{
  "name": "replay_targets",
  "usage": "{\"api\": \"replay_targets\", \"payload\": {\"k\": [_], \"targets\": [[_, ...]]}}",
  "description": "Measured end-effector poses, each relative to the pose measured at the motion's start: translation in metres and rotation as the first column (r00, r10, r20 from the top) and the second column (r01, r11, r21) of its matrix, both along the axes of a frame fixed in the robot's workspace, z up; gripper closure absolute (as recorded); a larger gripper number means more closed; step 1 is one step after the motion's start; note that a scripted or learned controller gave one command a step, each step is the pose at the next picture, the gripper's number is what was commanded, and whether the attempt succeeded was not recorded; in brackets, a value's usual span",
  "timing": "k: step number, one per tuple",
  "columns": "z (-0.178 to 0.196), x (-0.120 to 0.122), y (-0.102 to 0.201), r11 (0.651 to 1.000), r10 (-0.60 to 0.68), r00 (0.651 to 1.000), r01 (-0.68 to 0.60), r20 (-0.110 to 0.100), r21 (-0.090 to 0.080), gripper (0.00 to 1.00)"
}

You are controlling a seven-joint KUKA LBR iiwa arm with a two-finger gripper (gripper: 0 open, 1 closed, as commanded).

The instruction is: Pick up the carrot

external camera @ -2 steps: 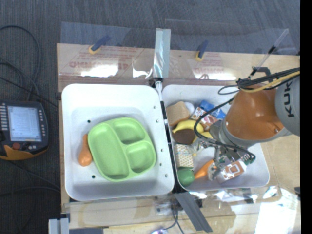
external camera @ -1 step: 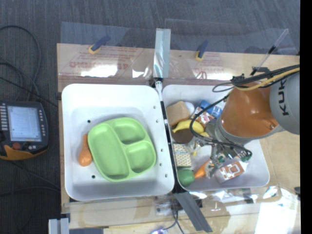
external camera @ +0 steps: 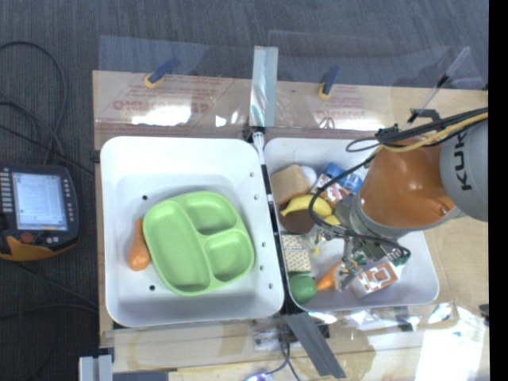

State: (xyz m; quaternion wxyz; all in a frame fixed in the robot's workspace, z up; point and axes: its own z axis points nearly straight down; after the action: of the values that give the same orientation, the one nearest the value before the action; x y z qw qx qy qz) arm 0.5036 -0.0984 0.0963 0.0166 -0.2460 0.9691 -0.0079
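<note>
Gripper (external camera: 349, 262) state we cannot tell; the carrot (external camera: 326, 278) beneath looks light, stiff, slippery — we'd grasp its thick middle.

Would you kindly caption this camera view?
Gripper low in the right bin beside the carrot.

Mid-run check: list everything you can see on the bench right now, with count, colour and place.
bins: 2, white, side by side on the bench
divided plate: 1, green, left bin
orange item: 1, orange, left bin, beside the plate's left edge
carrot: 1, orange, right bin, near front
banana: 1, yellow, right bin
round item: 1, green, right bin front
pendant: 1, dark, left of bench
arm: 1, grey and orange, over right bin
gripper: 1, by the carrot
</note>
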Motion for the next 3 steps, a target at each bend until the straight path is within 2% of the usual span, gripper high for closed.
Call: {"api": "replay_targets", "payload": {"k": [1,2,3], "targets": [[-0.0012,-0.0038,0.0006,0.986,-0.164,0.986,0.164,-0.008,0.01,0.0],[-0.001,-0.0019,-0.0003,0.994,-0.106,0.994,0.107,-0.007,0.006,0.0],[-0.0017,-0.002,0.0016,0.98,-0.199,0.98,0.199,-0.016,0.01,0.0]]}}
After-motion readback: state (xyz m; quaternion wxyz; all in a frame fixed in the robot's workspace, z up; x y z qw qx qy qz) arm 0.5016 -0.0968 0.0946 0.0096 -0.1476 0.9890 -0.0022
